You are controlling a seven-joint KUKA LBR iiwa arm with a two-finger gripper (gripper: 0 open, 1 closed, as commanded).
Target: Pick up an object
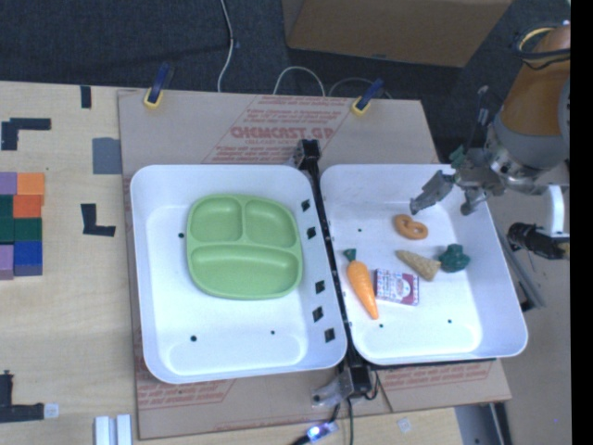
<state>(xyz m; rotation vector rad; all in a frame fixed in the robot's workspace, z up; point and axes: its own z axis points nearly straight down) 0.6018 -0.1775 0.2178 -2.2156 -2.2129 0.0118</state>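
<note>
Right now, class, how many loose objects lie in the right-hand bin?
5. A pretzel sits nearest the hand; a teal toy near the right wall; a tan wedge beside it; a pink packet below; a carrot leftmost.

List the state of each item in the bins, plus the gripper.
green divided plate: flat in the left bin, compartments bare
pretzel: flat in the right bin, untouched
carrot: on its side, leafy end toward the far edge
pink packet: flat, beside the carrot
beige wedge: lying next to the teal piece
teal piece: resting on the bin floor
gripper: open, above the right bin, holding nothing
</note>
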